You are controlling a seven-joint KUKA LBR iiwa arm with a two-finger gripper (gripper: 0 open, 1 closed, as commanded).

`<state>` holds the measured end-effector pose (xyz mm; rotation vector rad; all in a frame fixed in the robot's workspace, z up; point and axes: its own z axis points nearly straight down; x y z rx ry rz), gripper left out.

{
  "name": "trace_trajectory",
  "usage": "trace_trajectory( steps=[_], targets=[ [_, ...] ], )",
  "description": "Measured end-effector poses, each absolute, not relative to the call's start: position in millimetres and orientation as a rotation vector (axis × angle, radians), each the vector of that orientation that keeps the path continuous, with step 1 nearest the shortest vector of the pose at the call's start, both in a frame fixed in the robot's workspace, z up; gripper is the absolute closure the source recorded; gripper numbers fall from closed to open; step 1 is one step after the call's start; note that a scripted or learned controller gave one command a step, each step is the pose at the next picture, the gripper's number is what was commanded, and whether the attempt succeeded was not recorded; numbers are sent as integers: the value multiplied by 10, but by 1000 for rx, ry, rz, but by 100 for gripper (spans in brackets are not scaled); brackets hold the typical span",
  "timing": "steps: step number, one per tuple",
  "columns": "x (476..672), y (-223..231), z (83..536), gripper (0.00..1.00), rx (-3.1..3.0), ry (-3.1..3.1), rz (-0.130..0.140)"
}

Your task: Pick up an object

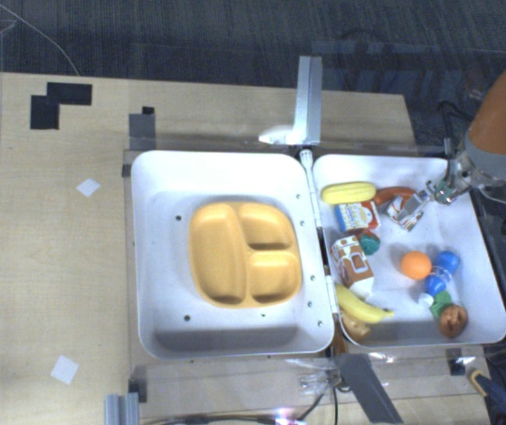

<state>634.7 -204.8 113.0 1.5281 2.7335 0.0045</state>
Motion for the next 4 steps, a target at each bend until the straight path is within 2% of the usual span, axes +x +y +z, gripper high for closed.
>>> trace_trajectory(
  steps=[1, 2, 3, 4],
  targets=[
    [6565, -1607, 866, 0, 1954, 2454, 4],
    [6660, -1563, 876, 0, 1531, 2745, -19],
    [6665, -1168, 869, 0, 1677, 2648, -23],
    [6662, -1055, 870, 0, 1642, 2672, -25]
  ],
)
